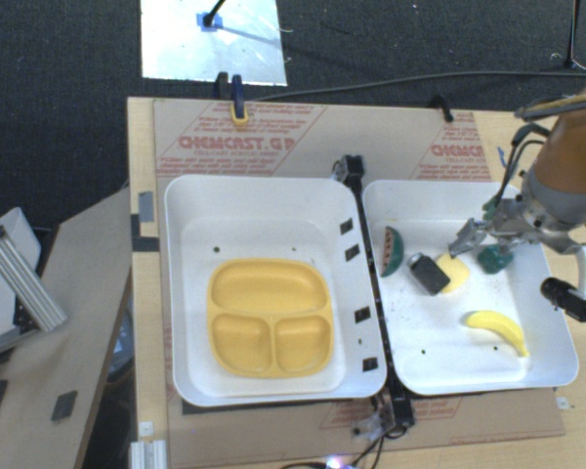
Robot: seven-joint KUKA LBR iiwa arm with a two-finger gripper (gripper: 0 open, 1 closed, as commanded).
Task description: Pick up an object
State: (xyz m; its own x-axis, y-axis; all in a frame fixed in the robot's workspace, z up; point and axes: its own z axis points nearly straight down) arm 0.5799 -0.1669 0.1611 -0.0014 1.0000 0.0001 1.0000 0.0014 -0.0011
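Observation:
The right bin [537, 360] holds several small objects. A yellow banana [498, 329] lies near its front right. A black block [429, 274] rests against a pale yellow round piece [456, 276] in the middle. A watermelon slice [392, 250] lies by the bin's left wall. A teal object [495, 259] sits just under my gripper [481, 240], which hangs low over the bin's back right, a little to the right of the black block. The arm partly hides the teal object, and I see nothing held.
The left bin [190, 262] holds a yellow divided tray [271, 316]. A black divider with clips [361, 262] runs between the bins. The orange-banded arm [571, 164] comes in over the right bin's back right corner. A black part [566, 299] sticks out at its right rim.

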